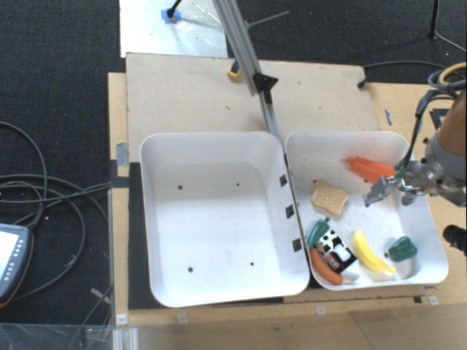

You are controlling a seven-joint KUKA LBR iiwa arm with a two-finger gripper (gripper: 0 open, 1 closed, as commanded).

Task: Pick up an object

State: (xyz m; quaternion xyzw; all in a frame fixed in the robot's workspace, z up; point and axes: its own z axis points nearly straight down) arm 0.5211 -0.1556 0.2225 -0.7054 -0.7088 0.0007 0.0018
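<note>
The right bin [423,217] holds several small items. An orange carrot-like piece [368,168] lies near its back wall, with a tan bread slice [330,197] in front of it. A yellow banana [372,252] and a dark green item [402,249] lie near the front. A red sausage [325,267], a black-and-white piece [337,250] and a teal piece [318,232] cluster at the front left corner. My gripper [378,191] reaches in from the right, just over the bin floor between the carrot piece and the banana. Nothing shows in its grasp.
The left bin [211,217] stands beside the right one, sharing a dividing wall [290,210]. A grey metal pole [244,42] slants across the back of the bench. Cables and a tablet [11,257] lie on the floor to the left.
</note>
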